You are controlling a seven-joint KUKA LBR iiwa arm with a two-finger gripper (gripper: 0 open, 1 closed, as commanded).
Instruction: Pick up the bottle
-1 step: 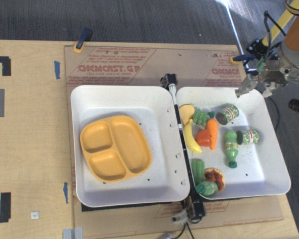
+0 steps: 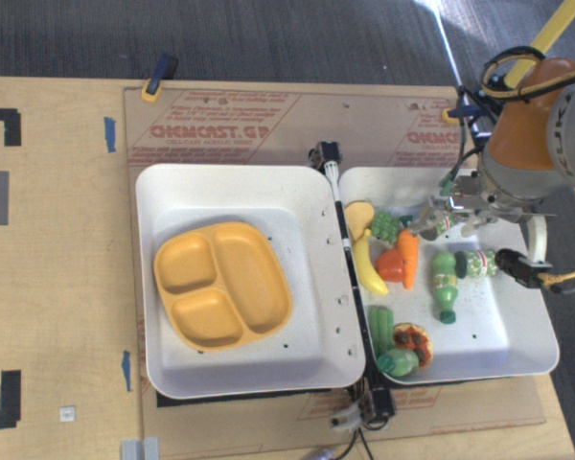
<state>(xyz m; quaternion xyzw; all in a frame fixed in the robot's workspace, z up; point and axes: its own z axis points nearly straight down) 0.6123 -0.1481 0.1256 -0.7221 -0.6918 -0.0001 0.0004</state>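
A green bottle [image 2: 445, 284] lies in the right bin [image 2: 517, 338], its cap pointing toward the bin's front edge. My gripper [image 2: 452, 220] hangs over the far part of that bin, just beyond the bottle's base and a little above it. Nothing shows held in it, and the bottle rests on the bin floor apart from the gripper.
Left of the bottle are an orange carrot [image 2: 403, 257], broccoli [image 2: 385, 228] and a banana [image 2: 367, 262]. A small green can [image 2: 480, 264] lies right of it. A cucumber [image 2: 379, 324] and other toy food sit at the front. The left bin [image 2: 172, 185] holds a yellow divided plate [image 2: 222, 283].
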